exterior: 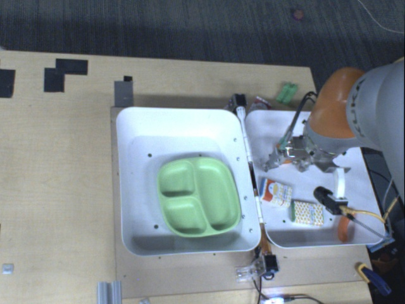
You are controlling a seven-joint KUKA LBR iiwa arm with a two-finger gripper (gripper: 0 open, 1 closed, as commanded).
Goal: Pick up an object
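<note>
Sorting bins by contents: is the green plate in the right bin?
No, the green plate lies in the left bin.

A smooth, matt green plastic divided plate is lying in a glossy white plastic bin on the pale wooden bench.

light: bright, even overhead | shadows: soft, faint | glare: mild on white bins | focus: slightly soft — low-res

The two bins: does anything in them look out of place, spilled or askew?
Nothing looks spilled or broken. The green divided plate lies flat, slightly turned, in the left bin. In the right bin a few small items, such as a small carton and a patterned packet, lie loosely at mixed angles.
</note>
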